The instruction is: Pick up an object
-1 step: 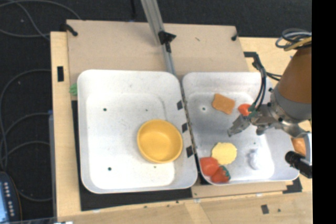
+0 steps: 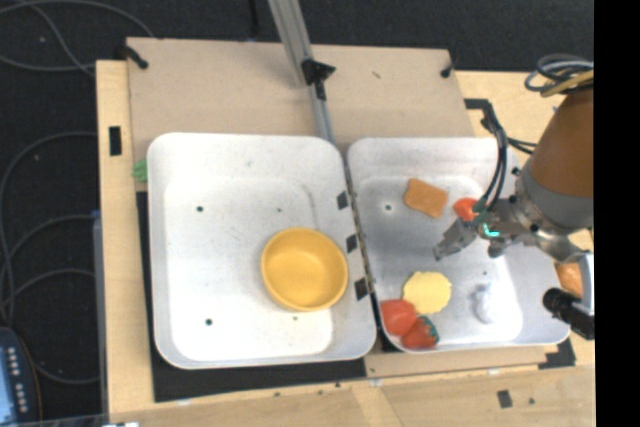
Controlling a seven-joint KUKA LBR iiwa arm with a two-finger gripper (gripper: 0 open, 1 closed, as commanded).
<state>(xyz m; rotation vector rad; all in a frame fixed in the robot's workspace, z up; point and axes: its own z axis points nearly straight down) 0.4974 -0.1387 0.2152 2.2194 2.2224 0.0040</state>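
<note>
While lying flat, orange block (image 2: 427,197) points down-right.

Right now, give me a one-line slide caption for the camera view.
Arm's claw hovers in the right bin among an orange block and yellow disc; a yellow bowl sits in the left bin.

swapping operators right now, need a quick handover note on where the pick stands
Gripper: hovering low over the right bin, nothing visible between its fingers.
Right bin: orange block near the back, small red-orange piece beside the gripper, pale yellow disc and red strawberry-like toy at the front, small white object front right.
Left bin: yellow bowl.
Done: no object lifted.
Left: grasp one object and raise it.
</note>
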